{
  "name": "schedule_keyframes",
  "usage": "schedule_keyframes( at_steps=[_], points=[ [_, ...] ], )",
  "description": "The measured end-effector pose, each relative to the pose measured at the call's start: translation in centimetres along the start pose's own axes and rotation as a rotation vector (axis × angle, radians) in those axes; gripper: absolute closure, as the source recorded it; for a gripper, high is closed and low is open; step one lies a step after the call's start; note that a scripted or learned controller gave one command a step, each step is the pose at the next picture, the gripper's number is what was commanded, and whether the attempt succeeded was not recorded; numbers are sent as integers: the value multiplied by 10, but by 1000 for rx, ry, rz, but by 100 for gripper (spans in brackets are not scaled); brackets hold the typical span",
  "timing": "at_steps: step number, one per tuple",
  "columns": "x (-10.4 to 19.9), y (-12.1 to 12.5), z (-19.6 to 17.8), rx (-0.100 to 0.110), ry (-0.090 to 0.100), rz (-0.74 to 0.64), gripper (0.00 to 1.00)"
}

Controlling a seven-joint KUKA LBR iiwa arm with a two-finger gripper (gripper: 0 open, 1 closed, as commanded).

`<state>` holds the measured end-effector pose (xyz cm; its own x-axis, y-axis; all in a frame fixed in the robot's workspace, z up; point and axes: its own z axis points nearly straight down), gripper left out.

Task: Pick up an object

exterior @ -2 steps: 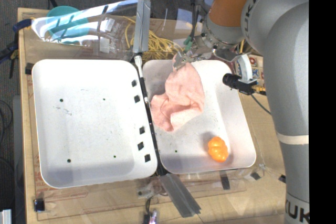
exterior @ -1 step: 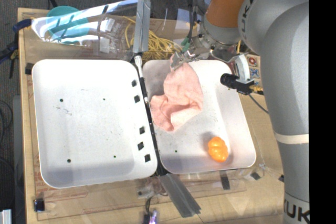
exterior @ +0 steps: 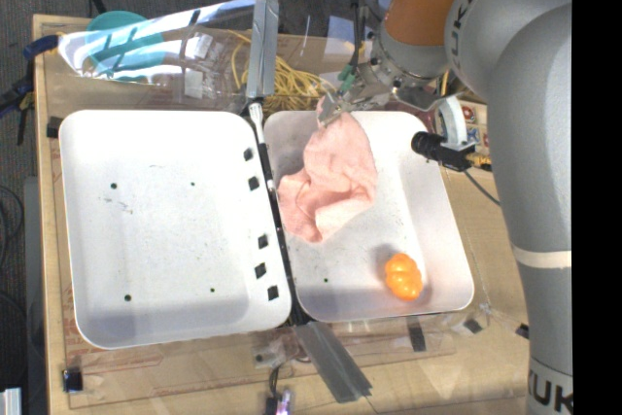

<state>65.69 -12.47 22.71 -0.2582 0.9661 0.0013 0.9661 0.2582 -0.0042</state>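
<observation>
Pink cloth (exterior: 328,178) lies rumpled in the right bin (exterior: 442,238), spread from that bin's far edge toward its middle, and its top corner is drawn up to a peak right under the tool (exterior: 340,102). The peak seems to run up into the tool's tip, so my reading is that the tool is pinched on that corner, though the metal parts there are small and cluttered and the fingers cannot be picked out one by one. If the pinch is real, the step in hand is the lift, and it would go best straight up and slow, since cloth held by one corner hangs long and can snag on the divider between the bins or slip out if only a thin fold is caught. Most of the cloth rests on the bin floor, so the lift needs plenty of height before any sideways travel. An orange ball (exterior: 403,276) sits near the bin's near right corner, well apart from the cloth, and should not be disturbed. The left bin (exterior: 155,228) shows only its white floor. Hard to make out: how much fabric is inside the pinch, what lies beneath the cloth's folds, and the tangle of yellow cord (exterior: 282,78) behind the bins on the tabletop (exterior: 175,374).
</observation>
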Motion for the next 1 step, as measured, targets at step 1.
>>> schedule_keyframes(
  at_steps=[1],
  points=[
    [9, -1, 2, 1, 1, -181, 100]
  ],
)
